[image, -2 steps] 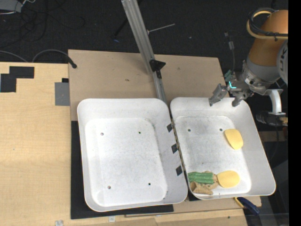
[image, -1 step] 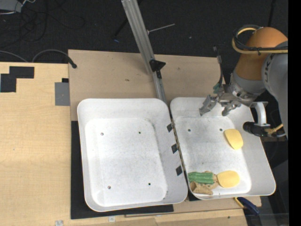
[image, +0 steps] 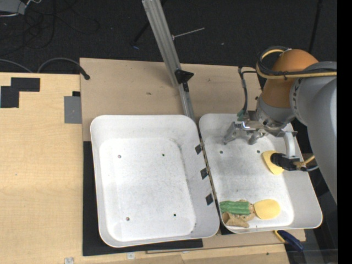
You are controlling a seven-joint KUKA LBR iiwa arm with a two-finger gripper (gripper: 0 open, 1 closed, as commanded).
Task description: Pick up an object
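Note:
In the right bin [image: 247, 172], several small objects lie close together at the near edge: a green knobbly piece [image: 235, 207], a tan piece [image: 237, 220] just below it, and a flat yellow piece [image: 267, 208] beside them. Another yellow piece [image: 271, 161] rests near the bin's right wall. My gripper [image: 241, 133] hangs over the far part of the right bin, well away from all of them. Its metal fingers [image: 228, 136] are spread open with nothing between them.
The left bin [image: 146, 177] lies beside the right one, joined to it by black clips [image: 204, 172]. A slanted aluminium rail [image: 168, 51] rises behind the bins. The grey arm with its orange band [image: 291, 65] fills the right side, with cables around the wrist.

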